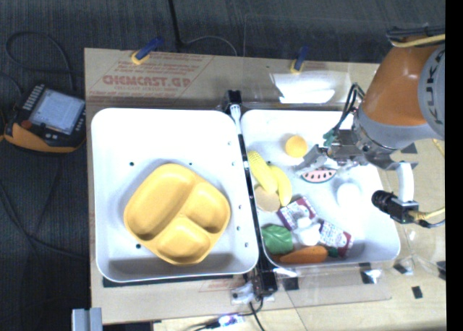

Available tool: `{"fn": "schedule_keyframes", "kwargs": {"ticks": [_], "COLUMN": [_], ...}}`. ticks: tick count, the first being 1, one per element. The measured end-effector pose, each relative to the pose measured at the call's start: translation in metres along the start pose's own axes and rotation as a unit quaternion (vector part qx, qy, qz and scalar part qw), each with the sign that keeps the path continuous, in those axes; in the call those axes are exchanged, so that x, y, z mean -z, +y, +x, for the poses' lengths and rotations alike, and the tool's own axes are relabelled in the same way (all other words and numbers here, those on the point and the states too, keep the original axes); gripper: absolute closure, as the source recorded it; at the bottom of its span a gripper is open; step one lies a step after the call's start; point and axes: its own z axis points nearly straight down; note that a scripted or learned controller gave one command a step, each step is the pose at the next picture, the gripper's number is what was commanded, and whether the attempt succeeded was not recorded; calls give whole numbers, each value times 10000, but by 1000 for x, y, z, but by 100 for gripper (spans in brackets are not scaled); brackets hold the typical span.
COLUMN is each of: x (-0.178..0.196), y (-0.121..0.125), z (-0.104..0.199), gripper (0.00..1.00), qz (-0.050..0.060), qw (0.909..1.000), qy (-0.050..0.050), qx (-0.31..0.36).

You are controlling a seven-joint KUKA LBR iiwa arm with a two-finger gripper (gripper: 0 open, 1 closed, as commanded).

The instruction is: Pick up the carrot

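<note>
The carrot point(304, 255) is orange and lies flat along the front wall of the right bin point(376, 232), beside a green pepper point(277, 236). My gripper point(331, 162) hangs over the back half of that bin, just above a watermelon slice point(319, 175) and well away from the carrot. Its fingers point(313, 156) are spread apart, with nothing between them. The orange band of the arm point(394, 91) reaches in from the right.
Around the gripper in the right bin are a yellow-orange ball point(295, 145), a yellow banana-like piece point(266, 176), a white egg point(348, 194) and two printed packets point(296, 214) point(334, 235). The left bin point(108, 178) holds a yellow divided dish point(177, 212).
</note>
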Motion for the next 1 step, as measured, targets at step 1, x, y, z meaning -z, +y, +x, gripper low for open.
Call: {"fn": "schedule_keyframes", "kwargs": {"ticks": [1], "x": [-37], "y": [56], "z": [-12], "gripper": [0], "qz": [3], "qw": [10000], "qy": [2], "qx": [-11]}}
